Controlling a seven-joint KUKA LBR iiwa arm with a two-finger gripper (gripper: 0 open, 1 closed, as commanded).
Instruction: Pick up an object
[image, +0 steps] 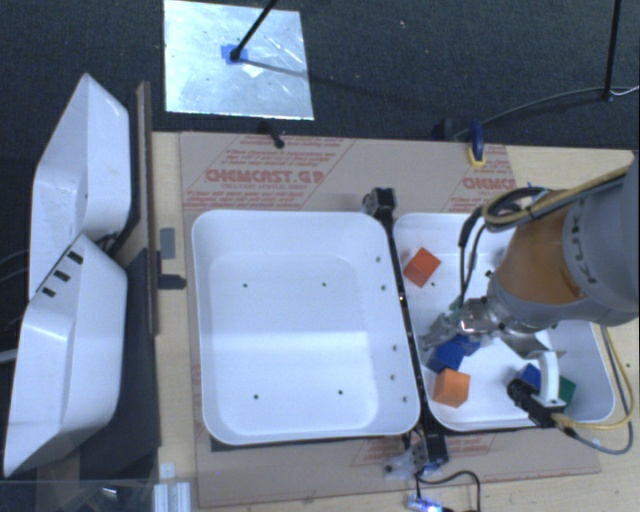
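Orange cube block (452, 387) in shallow white right bin (590, 405).
I cannot tell whether the two-finger gripper (450, 335), touching a blue block (455, 353), is clamped.

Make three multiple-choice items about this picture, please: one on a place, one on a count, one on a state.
1. Where do the blocks lie?
A. in the left bin
B. in the right bin
C. on the cardboard

2. How many orange blocks lie in that bin?
A. one
B. two
C. four

3. What is the arm doing?
A. reaching down into the right bin
B. hanging over the left bin
C. parked off the bench

Answers:
1 B: the blocks lie inside the right bin.
2 B: one orange block lies near its top, another orange block near its bottom.
3 A: the arm comes from the right, its hand low by the blue block.
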